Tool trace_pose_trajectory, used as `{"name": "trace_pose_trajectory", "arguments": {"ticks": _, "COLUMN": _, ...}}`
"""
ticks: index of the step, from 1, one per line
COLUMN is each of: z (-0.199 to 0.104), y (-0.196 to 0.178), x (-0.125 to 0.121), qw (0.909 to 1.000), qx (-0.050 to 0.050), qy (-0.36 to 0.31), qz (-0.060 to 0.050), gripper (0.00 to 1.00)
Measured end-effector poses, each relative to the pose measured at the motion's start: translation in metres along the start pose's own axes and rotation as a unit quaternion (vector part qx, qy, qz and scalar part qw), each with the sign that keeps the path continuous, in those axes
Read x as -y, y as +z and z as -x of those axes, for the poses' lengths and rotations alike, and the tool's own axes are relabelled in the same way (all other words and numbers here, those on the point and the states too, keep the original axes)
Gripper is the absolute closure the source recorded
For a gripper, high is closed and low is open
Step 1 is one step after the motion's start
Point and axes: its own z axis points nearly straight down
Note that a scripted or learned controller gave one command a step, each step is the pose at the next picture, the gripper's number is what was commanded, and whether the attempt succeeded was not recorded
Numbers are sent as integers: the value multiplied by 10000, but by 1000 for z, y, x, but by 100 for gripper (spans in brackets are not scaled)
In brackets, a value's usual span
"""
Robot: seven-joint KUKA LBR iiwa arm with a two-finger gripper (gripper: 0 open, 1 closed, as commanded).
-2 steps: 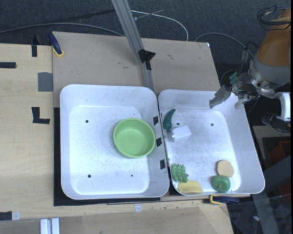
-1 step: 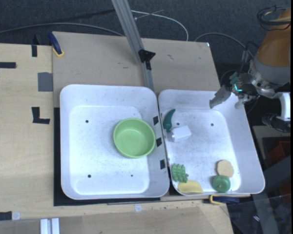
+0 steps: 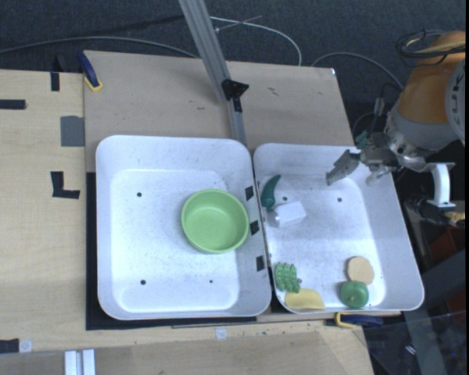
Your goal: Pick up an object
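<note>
Overhead view of two shallow white bins set side by side on a wooden bench. The arm (image 3: 430, 104) is reaching in from the right, and its gripper (image 3: 345, 167) is hanging over the upper part of the right bin (image 3: 391, 225), well apart from every object. Whether it is open or closed cannot be told here; nothing is showing in its grasp.

The pickable things are lying mostly in the right bin: a dark green curved piece (image 3: 270, 191) against the left wall, a small pale block (image 3: 289, 213) just beside it, and, along the near edge, a knobbly green cluster (image 3: 286, 275), a flat yellow wedge (image 3: 305, 298), a round tan disc (image 3: 360, 269) and a glossy green ball (image 3: 354, 293). A smooth, light green bowl (image 3: 214, 221) is sitting in the left bin (image 3: 125, 209).

To do the step well, the gripper is probably best lowered over an isolated, compact object. The pale block looks nearest and square-sided, giving flat faces to pinch. The ball and disc are touching or nearly so, and round, hard-looking surfaces may be slipping out. Wall-hugging items leave little finger room.
</note>
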Motion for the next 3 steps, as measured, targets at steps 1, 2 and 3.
{"name": "trace_pose_trajectory", "arguments": {"ticks": 1, "z": 2, "y": 65, "x": 2, "qw": 10000, "qx": -5, "qy": 3, "qz": -14, "gripper": 0}}
{"name": "trace_pose_trajectory", "arguments": {"ticks": 2, "z": 1, "y": 109, "x": 2, "qw": 10000, "qx": 5, "qy": -2, "qz": 18, "gripper": 0}}
{"name": "trace_pose_trajectory", "arguments": {"ticks": 3, "z": 0, "y": 97, "x": 2, "qw": 10000, "qx": -1, "qy": -7, "qz": 15, "gripper": 100}}
